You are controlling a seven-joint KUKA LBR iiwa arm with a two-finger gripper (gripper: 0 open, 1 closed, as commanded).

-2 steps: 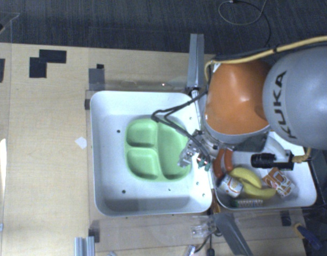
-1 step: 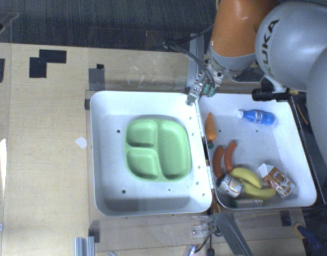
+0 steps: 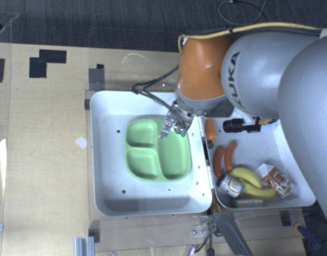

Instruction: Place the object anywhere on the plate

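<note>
Green divided plate (image 3: pixel 155 148) sits right under the tool (image 3: pixel 174 126), in the left bin (image 3: pixel 107 159), and nothing's lying on it as far as I can see. Can't tell whether the tool is spread or pinching anything; it's too small and blurry. So I'd call the placing not done yet. Which object is meant isn't obvious. Candidates are off to the tool's right in the other bin (image 3: pixel 296 196): a banana (image 3: pixel 251 183) lying crossways, two sausages (image 3: pixel 223 156) pointing roughly up-down, and a carrot (image 3: pixel 210 130).
</note>
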